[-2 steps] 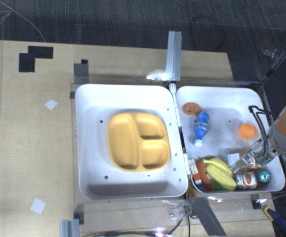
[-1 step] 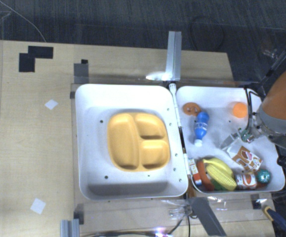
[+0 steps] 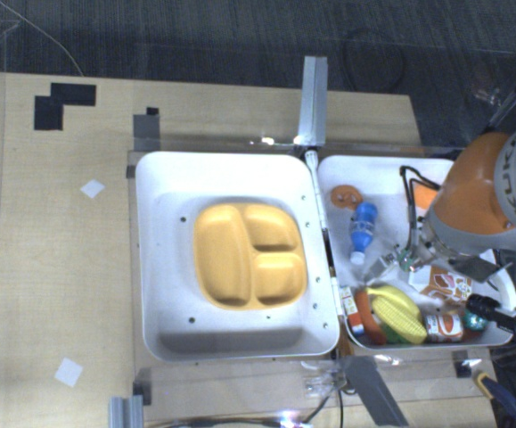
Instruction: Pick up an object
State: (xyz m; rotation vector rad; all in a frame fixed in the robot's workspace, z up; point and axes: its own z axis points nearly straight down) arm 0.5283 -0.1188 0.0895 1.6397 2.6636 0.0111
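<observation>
On the desk (image 3: 53, 266), the left bin (image 3: 151, 239) holds a yellow divided tray (image 3: 247, 255) at its middle. In the right bin (image 3: 378, 172), a small blue bottle (image 3: 362, 230) lies toward the far left, with a yellow corn cob (image 3: 396, 315) at the near edge. The end effector (image 3: 406, 259) hangs just right of the bottle, above the corn; its opening and any hold cannot be told.

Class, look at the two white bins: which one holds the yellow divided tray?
The left bin. It holds the yellow tray, whereas the right bin holds a blue bottle, a corn cob and other small items.
</observation>
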